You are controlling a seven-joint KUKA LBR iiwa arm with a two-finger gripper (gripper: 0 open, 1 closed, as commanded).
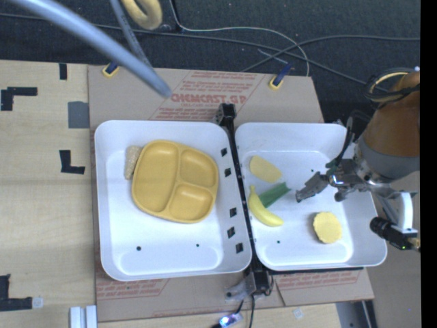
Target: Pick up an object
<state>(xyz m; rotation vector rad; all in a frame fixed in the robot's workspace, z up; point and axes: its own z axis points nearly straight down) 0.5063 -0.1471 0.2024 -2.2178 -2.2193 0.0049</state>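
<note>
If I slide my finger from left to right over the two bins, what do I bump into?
Tan sponge → yellow divided plate → banana → round yellow piece → end effector just above it.

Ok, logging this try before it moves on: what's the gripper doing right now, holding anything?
Gripper: open, holding nothing, above the right bin, with the yellow round piece lying apart from it.

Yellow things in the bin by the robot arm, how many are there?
3. A pale yellow piece near the divider, a banana below it beside a green piece, and a round yellow piece toward the front right. None looks hidden.
</note>
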